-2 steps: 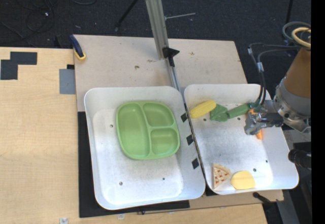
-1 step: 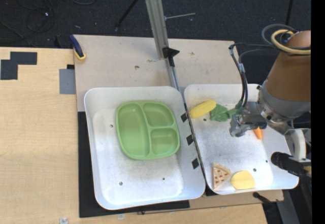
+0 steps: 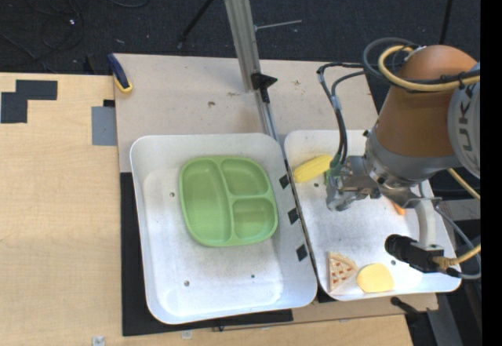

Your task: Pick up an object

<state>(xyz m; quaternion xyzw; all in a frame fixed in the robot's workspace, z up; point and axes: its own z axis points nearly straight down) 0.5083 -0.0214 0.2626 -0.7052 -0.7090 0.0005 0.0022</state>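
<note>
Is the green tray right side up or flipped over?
Right side up. The green tray lies flat in the left bin, its three hollow compartments facing up.

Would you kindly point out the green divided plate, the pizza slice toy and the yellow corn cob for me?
green divided plate (image 3: 228,201): camera view, central ridge between its compartments.
pizza slice toy (image 3: 340,271): camera view, middle of the slice.
yellow corn cob (image 3: 311,169): camera view, middle of the cob.

Partial dark letters "UK" on the arm's grey casing (image 3: 473,121) — nothing else legible
</note>
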